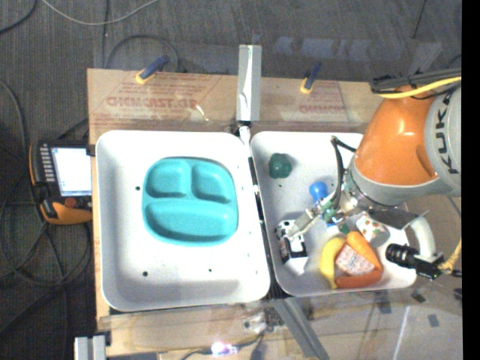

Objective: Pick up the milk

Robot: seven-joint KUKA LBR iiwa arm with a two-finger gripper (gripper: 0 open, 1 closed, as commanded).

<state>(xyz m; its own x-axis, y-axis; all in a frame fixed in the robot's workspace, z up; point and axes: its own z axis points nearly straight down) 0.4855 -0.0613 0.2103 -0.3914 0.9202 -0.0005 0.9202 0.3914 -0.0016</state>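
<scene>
end effector [294,240] low in right bin [300,150]

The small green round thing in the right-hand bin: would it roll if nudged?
Probably. The green thing looks rounded, so a push would likely send it rolling across the smooth floor of the right bin. It sits apart from the other items, so little would stop it before a wall. Being small, it is probably light.

The arm's hand [291,240] hangs low in the right bin [264,201], near a banana [328,259] and a green ball [280,166].
</scene>
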